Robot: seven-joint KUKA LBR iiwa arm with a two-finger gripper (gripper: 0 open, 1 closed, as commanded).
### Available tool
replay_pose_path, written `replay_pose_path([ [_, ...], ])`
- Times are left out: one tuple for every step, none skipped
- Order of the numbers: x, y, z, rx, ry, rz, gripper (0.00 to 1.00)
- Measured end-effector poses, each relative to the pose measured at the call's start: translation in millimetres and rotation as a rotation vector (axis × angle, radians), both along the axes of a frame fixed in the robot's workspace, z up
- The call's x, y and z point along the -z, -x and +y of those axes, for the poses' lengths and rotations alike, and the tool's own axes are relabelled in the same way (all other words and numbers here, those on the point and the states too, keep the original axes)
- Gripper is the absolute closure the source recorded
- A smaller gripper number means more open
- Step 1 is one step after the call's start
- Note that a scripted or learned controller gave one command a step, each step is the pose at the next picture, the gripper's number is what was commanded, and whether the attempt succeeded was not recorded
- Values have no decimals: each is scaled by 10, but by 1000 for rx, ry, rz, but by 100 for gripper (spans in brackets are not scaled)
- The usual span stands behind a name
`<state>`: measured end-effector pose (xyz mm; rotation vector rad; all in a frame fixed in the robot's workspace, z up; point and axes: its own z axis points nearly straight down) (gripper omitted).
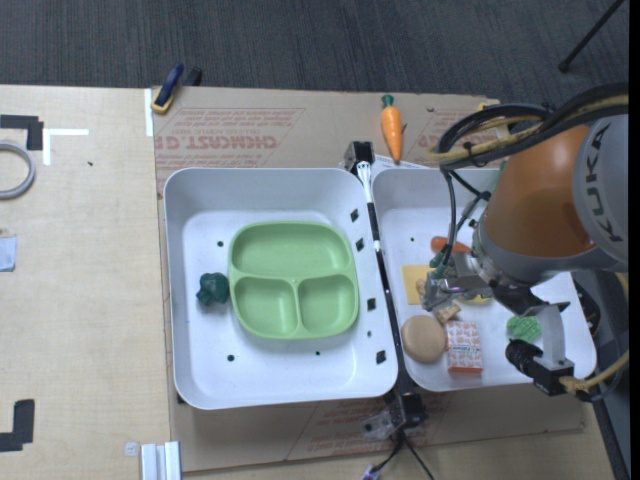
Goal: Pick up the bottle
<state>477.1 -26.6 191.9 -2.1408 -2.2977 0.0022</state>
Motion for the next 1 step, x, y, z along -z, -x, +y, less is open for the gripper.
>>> replay_pose_path([
  [1,0,772,172,1,-1,100],
])
